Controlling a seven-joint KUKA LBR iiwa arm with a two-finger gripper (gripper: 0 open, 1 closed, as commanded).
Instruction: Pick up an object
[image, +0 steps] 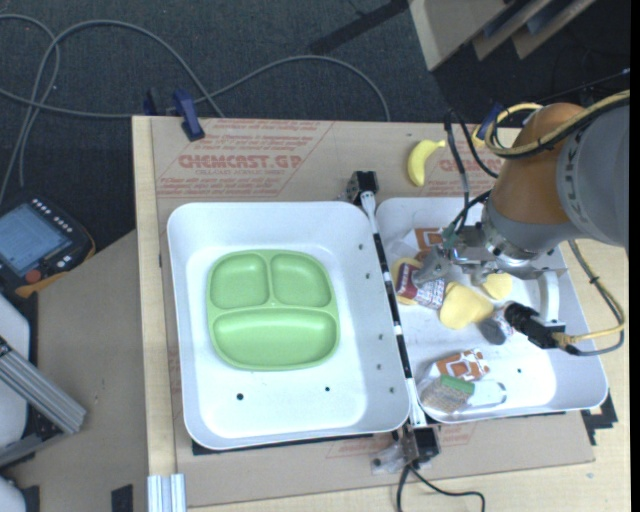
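Across the middle, a brown bench (250, 150) with red lettering, bearing two shallow white bins edge to edge. At 9 o'clock of the pair, the left bin (190, 330); at 3 o'clock, the right bin (560, 370). Reaching in from 3 o'clock over the right bin's 12 o'clock half, the grey arm (600, 170) with its orange band (530, 170). Flat in the centre of the left bin, a green divided plate (272, 310), three compartments facing up. Off the bench at 9 o'clock, a handheld pendant (35, 240) with a bluish screen. At 8 o'clock of the orange band, the gripper (443, 260), low over the right bin's 10 o'clock part. Cannot tell how far open, nor whether shut on anything. Toward that bin's 7 o'clock corner, a clear crumpled bag (452, 397), with an orange-and-white packet (462, 365) touching it at 12 o'clock. Just at 8 o'clock of the gripper, a red-and-white packet (410, 283); touching or merely close, cannot tell. At 4 o'clock of that packet and against it, a yellow lump (458, 306). Near the lump at 2 o'clock, a smaller yellow piece (497, 287), tucked partly under the wrist. On bare bench at 12 o'clock of the right bin, a yellow toy banana (424, 160). At the bench's 11 o'clock edge, a blue clamp (186, 112).
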